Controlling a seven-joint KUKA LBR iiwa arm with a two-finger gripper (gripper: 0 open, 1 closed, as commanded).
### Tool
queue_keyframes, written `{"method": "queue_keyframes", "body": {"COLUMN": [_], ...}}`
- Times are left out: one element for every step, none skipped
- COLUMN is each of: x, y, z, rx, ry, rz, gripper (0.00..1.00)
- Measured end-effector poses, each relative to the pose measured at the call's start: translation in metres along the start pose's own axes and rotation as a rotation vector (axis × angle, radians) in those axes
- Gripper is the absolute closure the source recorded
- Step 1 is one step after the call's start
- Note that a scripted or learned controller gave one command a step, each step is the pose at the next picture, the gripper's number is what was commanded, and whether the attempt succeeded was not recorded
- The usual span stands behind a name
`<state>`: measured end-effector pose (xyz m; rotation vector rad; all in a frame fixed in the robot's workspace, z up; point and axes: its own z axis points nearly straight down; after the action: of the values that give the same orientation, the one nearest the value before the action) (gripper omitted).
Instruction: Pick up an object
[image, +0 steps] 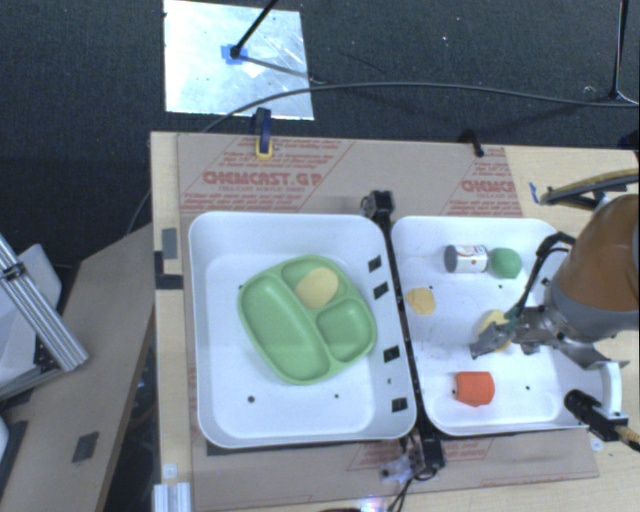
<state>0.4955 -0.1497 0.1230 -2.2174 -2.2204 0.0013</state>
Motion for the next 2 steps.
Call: {"method": "queue_keyframes", "body": {"x": [0.000, 0.000], "y": [0.001, 0.002], "z": [0.040, 0.028], "rx": [-0.003, -0.006], "ry": [-0.001, -0.003], "rz": [0.001, 0.001], "gripper": [0.00, 1.00]}}
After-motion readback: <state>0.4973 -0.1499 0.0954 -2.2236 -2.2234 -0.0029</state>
